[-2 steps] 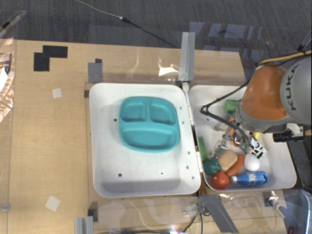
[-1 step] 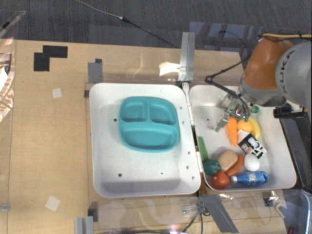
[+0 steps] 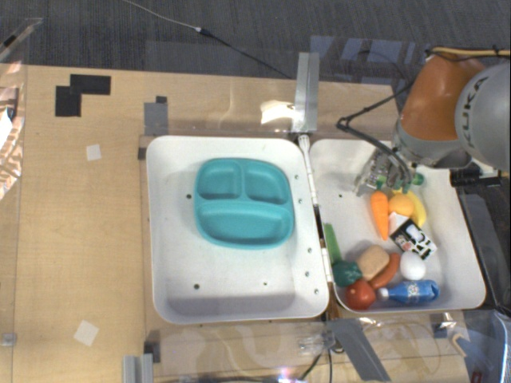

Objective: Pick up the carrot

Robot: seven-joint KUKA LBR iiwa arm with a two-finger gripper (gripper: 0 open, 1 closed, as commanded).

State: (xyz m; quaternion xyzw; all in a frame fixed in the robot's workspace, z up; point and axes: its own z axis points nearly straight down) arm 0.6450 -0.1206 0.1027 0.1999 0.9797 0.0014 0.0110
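The carrot (image 3: 380,214) is orange and lies lengthwise in the right bin (image 3: 463,238), its upper end pointing to the back. My gripper (image 3: 382,183) hangs right over that upper end, open, its fingertips (image 3: 364,187) standing either side of the carrot's tip. Nothing is held between them. The arm's orange band (image 3: 427,94) and grey wrist reach in from the right and hide the bin's back right corner.
A yellow fruit (image 3: 409,207) touches the carrot's right side, and a black-and-white box (image 3: 413,239) lies just below it. Bread (image 3: 372,260), a tomato (image 3: 360,294), an egg (image 3: 412,268) and a blue bottle (image 3: 411,292) crowd the front. The left bin (image 3: 172,278) bears a teal divided plate (image 3: 242,202).
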